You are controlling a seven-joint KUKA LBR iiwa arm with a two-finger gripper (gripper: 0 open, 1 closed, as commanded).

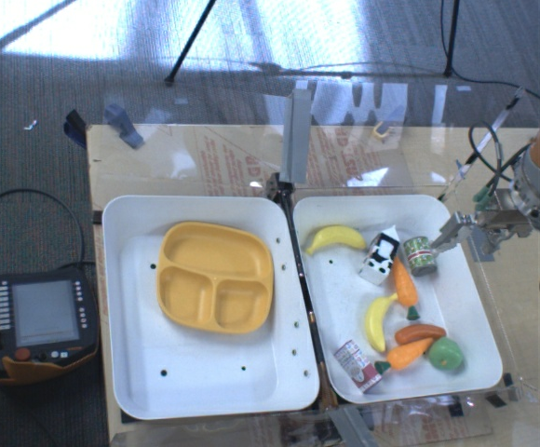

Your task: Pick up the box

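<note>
Two box-like things lie in the right bin (465,291). A white carton with black cow patches (379,255) stands near the bin's middle top, beside a small can (420,254). A small red and white box (357,365) lies on its side near the front rim. My gripper (482,231) hangs at the bin's right rim, just right of the can and apart from both boxes. I see nothing held in it.
The right bin also holds two yellow bananas (335,238) (376,321), several orange carrots (404,285) and a green fruit (446,354). A yellow divided plate (216,276) sits in the left bin (130,343). Cables (489,152) hang by the arm.
</note>
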